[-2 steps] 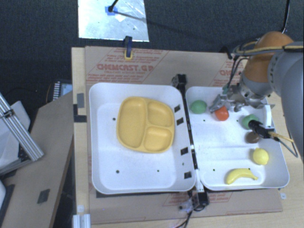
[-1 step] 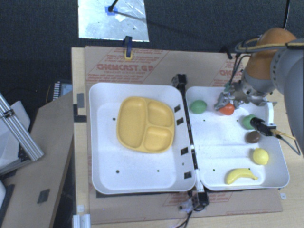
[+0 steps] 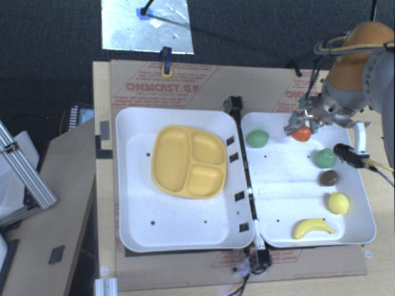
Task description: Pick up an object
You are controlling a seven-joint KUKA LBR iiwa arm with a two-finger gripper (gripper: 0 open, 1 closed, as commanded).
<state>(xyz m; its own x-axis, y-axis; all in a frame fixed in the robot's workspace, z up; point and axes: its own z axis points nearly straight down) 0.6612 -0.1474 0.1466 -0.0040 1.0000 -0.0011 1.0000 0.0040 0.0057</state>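
Red-orange tomato-like fruit [image 3: 301, 134] sits near the back edge of the right bin [image 3: 278, 196], right under the gripper [image 3: 299, 126] — the gripper tips overlap its top. Can't tell whether the gripper is clamped on it or just over it; the opening isn't readable from this angle.

Arm [image 3: 358, 73] comes in from the right, orange band at the top, wrist angled down-left toward the fruit.

Rest of the right bin: green lime-like ball [image 3: 257, 138] to the left of the red fruit, near the bin's back-left corner; second green fruit [image 3: 324, 158] just right and forward of the red one; small brown piece [image 3: 328, 178] below that; lemon [image 3: 338, 203] further forward; banana [image 3: 312, 228] near the front edge.

Left bin [image 3: 136, 221] holds a yellow three-compartment plate [image 3: 188, 161], roughly centred. Both bins sit on cardboard on the table [image 3: 173, 85] — clamps along the seam between them.
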